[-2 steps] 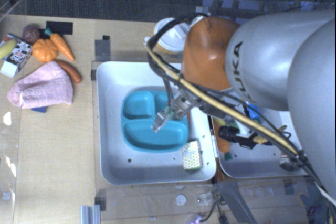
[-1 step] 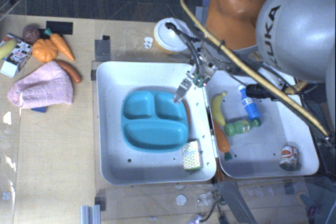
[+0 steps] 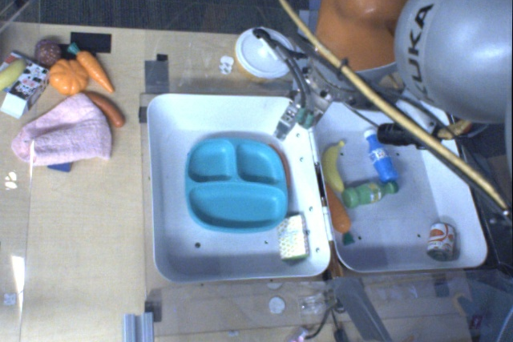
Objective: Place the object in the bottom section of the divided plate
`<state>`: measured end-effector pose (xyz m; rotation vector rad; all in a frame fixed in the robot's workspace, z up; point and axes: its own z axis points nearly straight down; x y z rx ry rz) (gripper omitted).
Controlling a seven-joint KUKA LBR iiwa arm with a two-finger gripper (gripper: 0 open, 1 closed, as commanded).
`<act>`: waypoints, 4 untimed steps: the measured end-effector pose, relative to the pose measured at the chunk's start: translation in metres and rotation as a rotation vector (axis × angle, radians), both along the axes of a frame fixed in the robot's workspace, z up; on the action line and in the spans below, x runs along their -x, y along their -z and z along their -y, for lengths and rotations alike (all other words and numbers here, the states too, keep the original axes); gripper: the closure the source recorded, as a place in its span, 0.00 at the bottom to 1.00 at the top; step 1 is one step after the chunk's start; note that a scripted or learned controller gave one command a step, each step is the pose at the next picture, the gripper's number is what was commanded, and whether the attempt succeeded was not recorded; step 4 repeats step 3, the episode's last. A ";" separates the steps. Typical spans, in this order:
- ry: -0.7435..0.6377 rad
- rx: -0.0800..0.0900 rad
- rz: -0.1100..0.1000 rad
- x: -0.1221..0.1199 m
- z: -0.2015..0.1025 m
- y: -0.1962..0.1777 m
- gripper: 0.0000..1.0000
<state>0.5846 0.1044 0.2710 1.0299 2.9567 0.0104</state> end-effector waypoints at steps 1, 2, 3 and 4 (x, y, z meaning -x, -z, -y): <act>0.090 0.001 -0.010 -0.014 -0.024 0.076 1.00; -0.027 0.001 -0.008 0.069 -0.061 0.060 1.00; -0.026 0.001 -0.008 0.069 -0.061 0.060 0.00; -0.026 0.001 -0.008 0.069 -0.061 0.060 0.00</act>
